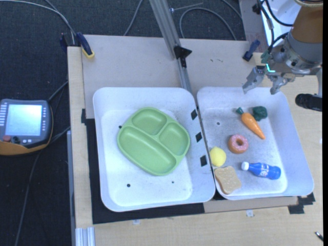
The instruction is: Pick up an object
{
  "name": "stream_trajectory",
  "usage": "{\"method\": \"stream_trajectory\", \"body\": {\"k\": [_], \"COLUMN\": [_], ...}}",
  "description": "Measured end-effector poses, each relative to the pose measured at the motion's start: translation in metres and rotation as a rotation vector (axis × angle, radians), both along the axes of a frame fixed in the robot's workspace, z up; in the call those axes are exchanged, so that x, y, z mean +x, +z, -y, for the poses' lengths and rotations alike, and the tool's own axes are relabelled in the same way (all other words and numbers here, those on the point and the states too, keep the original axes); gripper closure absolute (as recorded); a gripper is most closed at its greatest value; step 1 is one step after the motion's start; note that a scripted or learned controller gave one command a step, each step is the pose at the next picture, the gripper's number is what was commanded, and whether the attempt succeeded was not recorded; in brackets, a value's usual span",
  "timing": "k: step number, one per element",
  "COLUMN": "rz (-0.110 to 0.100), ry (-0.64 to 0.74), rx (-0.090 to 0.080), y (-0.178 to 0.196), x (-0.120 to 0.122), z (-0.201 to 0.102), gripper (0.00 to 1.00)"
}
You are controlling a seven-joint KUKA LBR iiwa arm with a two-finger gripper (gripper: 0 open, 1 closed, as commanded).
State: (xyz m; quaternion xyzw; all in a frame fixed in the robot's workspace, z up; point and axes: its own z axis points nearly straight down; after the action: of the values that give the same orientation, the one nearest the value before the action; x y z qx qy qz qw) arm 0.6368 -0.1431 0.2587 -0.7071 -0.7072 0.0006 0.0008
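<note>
Gripper hanging over the back edge of the right bin, nothing grabbed yet

The gripper has its fingers spread apart with nothing between them, sitting above the right bin near its far rim. Closest pick looks like the carrot, lying just below it with its green top at one end; the donut, lemon, bread slice and bottle are further forward. My worry: the carrot is tapered and angled, so the fingers could slip off it, or clip the bin wall on the way down.
</note>
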Motion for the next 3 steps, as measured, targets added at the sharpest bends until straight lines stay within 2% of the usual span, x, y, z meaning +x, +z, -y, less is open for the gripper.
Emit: {"method": "stream_trajectory", "body": {"k": [1,2,3], "rz": [0.002,-0.004,-0.003], "ry": [0.0,-0.001,0.0], "rx": [0.0,0.001,0.001], "y": [0.001,-0.056,-0.118], "x": [0.0,-0.008,-0.006], "z": [0.0,0.004,0.005], "gripper": [0.0,0.0,0.0]}}
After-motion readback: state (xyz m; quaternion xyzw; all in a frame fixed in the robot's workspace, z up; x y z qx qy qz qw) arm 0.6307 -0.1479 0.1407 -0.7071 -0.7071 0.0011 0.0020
